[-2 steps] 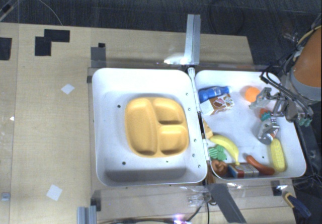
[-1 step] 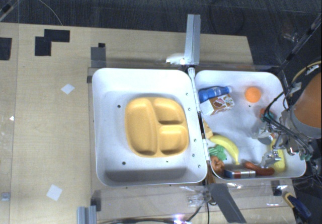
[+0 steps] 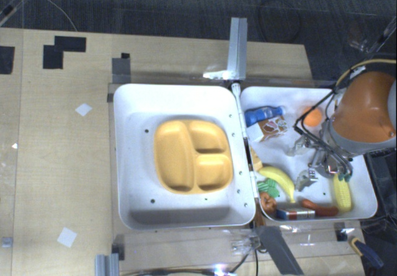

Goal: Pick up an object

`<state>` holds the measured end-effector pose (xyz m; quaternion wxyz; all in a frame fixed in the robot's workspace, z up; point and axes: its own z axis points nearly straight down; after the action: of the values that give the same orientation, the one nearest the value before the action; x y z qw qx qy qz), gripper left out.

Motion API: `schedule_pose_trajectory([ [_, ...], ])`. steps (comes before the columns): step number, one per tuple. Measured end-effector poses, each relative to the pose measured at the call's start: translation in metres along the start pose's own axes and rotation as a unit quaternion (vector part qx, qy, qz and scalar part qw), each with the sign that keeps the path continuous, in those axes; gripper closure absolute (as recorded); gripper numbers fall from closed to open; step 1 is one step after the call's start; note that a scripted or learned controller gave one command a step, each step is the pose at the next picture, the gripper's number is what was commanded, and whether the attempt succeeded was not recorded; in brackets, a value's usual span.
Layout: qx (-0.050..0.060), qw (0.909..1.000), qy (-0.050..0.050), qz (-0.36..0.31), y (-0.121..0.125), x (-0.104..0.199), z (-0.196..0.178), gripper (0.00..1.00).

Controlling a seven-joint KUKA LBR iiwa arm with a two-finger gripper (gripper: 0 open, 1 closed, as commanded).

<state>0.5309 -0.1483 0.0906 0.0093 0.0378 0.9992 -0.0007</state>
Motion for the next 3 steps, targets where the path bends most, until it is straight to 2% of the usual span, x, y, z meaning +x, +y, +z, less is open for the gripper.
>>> schedule_pose_trajectory([
  [1, 0.001, 0.9972, -0.001, -0.075, -0.018, 0.02, -0.001, 0.0],
  [2, 0.001, 0.9987, 0.004, 0.051, -0.058, 0.014, -0.031, 0.0],
  [3, 0.001, 0.9508, 0.003, 0.31, -0.027, -0.057, 0.003, 0.0],
])
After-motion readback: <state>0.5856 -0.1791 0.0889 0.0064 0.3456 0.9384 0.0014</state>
